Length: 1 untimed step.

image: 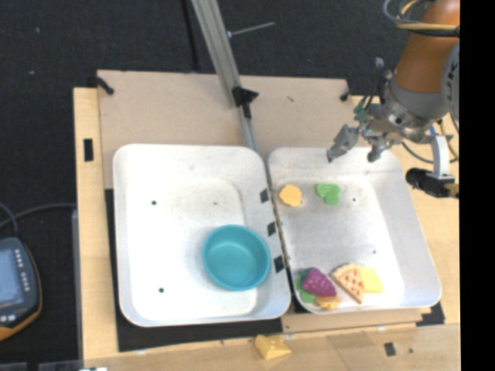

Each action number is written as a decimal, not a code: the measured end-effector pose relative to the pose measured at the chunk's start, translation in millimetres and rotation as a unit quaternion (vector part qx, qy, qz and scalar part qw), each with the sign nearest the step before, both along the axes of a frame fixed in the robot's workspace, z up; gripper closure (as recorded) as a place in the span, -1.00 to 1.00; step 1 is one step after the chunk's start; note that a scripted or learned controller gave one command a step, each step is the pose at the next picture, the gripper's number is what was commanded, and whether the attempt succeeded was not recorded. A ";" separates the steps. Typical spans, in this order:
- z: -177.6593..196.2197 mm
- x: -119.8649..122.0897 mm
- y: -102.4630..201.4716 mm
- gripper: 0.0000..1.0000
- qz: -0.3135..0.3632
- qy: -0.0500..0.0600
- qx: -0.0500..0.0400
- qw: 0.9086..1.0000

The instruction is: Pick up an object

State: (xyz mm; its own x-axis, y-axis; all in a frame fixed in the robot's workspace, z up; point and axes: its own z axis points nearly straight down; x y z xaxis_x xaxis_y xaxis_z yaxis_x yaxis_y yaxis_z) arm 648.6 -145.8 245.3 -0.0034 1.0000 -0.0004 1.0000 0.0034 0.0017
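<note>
Hovering over the right bin's (402, 207) far rim, my gripper (354, 148) has fingers spread wide, nothing between them. Green toy (328, 192) lies just below-left, long axis across the bin, beside an orange piece (291, 195).

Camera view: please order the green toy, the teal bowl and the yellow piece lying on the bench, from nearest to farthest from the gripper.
From the gripper:
1. Green toy, upper part of the right bin.
2. Teal bowl, lower right of the left bin.
3. Yellow piece, on the bench below both bins.
</note>
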 end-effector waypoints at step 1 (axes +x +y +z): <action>0.1 -0.1 -0.2 -1.00 0.000 0.000 0.000 1.000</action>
State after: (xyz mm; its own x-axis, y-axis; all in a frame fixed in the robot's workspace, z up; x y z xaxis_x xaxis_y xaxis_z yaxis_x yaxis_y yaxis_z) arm 648.5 -146.0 245.4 -0.0038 1.0000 -0.0013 1.0000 0.0038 0.0014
